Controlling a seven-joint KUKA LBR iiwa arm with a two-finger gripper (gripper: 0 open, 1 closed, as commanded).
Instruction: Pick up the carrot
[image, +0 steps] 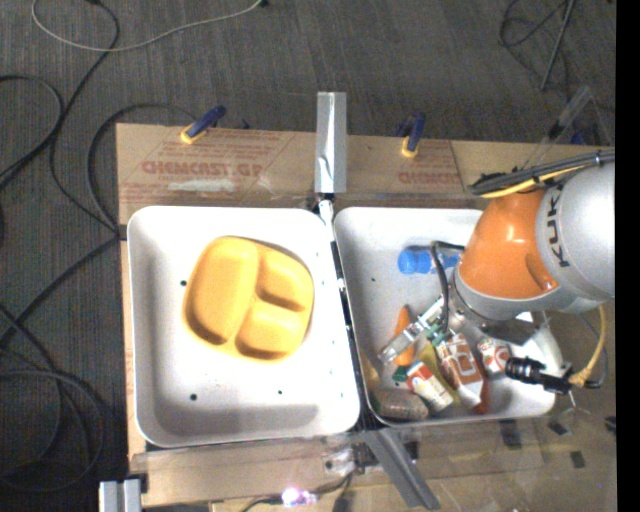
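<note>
Cannot tell the opening of the gripper (398, 350), nor anything held in it: tip sunk low among clutter in the right bin (375, 245). Just beyond the gripper, close against its far side: the carrot (402, 320), a short orange sliver, partly hidden by the gripper's body. Crowding the gripper's near side: a small bottle with a green cap and red label (425, 382), lying flat. Next to that, on the arm's side of the gripper: a red-and-white packet (462, 362), tilted. Nearer the camera than the gripper, against the bin wall: a brownish lump (400, 405), too blurred to name. Farther along from the gripper toward the arm: an orange-red strip (483, 395). Well beyond the gripper, toward the back of the bin: a blue plastic thing (415, 262), alone on bare white. Far off to the gripper's other side, in the left bin (160, 400): a yellow sectioned tray (252, 298).
</note>
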